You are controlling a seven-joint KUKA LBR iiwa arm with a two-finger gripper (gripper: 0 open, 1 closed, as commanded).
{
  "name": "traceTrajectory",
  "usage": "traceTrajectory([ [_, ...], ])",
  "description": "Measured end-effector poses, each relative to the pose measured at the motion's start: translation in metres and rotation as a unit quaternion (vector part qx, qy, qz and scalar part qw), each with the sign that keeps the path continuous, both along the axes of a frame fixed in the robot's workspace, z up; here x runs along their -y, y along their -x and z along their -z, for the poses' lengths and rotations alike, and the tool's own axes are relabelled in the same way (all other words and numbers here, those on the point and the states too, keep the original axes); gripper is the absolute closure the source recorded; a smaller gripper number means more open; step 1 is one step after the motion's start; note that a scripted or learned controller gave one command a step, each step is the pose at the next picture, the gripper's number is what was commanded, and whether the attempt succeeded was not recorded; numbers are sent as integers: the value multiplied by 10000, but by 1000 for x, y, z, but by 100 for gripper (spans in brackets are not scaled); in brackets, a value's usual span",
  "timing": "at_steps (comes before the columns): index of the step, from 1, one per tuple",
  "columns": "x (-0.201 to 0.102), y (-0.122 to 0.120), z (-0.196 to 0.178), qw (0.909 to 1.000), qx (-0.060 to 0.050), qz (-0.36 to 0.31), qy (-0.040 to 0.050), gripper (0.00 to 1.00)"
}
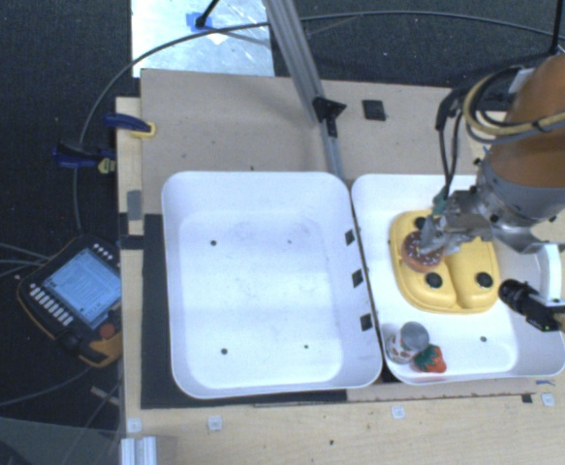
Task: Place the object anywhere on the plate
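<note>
Since the brown ring-shaped doughnut-like object (421, 250) already sits on the yellow plastic plate (447, 277) in the right white bin (534, 356), w/ claw (435, 231) right over it, placing looks near done; grip state unclear. Next: release, lift clear.

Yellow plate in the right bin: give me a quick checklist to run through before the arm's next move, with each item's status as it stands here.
1. Yellow plate lies flat inside the right bin: ok.
2. Gripper is over the plate's left part: ok.
3. Brown round object sits on the plate under the gripper: ok.
4. Object gripped or released: cannot tell.
5. Small grey and red items at the bin's front left corner lie apart from the plate: ok.
6. Cables by the wrist clear of the plate: cannot tell.
</note>
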State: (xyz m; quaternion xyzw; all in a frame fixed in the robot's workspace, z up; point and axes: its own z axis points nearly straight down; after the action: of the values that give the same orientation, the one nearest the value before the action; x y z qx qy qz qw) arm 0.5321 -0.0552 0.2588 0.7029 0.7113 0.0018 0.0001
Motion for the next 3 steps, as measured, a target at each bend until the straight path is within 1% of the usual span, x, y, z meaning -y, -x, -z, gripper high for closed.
traceTrajectory([
  [2,-112,-8,29,10000,-14,7,-2,100],
  [3,-175,0,29,10000,-12,1,-7,100],
])
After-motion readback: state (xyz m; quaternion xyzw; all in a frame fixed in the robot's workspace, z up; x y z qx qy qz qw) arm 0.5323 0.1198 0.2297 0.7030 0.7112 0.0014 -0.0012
